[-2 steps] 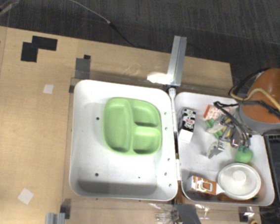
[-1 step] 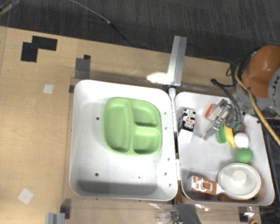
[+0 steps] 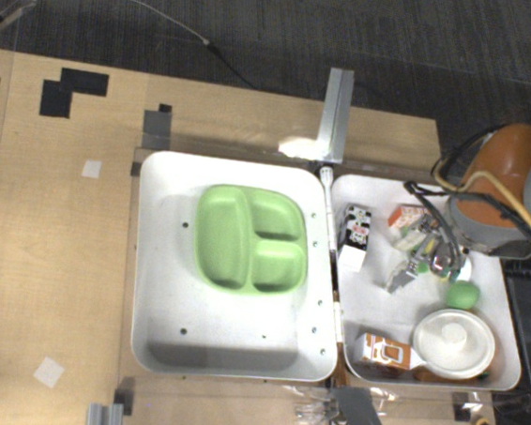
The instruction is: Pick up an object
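Observation:
The right bin point(image 3: 514, 323) holds several objects. A small black and white box point(image 3: 356, 226) lies at its left wall. An orange and white packet point(image 3: 406, 217) lies near the back. A green ball point(image 3: 462, 295) rests just above a round white bowl point(image 3: 457, 340). An orange carton point(image 3: 388, 352) lies against the front wall. My gripper point(image 3: 402, 278) hangs low over the middle of this bin, between the box and the green ball, tilted toward the lower left. Nothing is seen held in it.
A green divided plate point(image 3: 249, 238) lies in the left bin point(image 3: 155, 318). The grey arm with its orange band point(image 3: 500, 175) and cables reaches in over the right bin's back right corner. A metal post point(image 3: 336, 115) stands behind the gap between the bins.

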Controlling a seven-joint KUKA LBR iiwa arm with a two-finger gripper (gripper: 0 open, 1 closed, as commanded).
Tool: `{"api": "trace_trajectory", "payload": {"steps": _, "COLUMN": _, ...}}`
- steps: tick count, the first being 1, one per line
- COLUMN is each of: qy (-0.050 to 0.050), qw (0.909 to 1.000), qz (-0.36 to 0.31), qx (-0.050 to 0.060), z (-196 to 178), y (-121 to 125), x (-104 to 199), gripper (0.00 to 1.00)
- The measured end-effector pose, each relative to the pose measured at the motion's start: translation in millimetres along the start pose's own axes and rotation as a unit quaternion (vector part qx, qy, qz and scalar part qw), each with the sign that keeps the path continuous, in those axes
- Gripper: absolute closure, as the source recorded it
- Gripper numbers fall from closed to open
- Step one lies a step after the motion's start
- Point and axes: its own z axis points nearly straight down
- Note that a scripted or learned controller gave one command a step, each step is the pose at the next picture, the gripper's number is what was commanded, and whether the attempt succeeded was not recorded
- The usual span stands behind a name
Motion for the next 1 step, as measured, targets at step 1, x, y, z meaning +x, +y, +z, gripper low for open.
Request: {"api": "trace_trajectory", "payload": {"steps": 1, "qy": -0.010, "qw": 1.0000, "qz": -0.002, "qx": -0.001, "z": -12.0, "y": 2.5, "x": -5.7, "gripper": 1.00}}
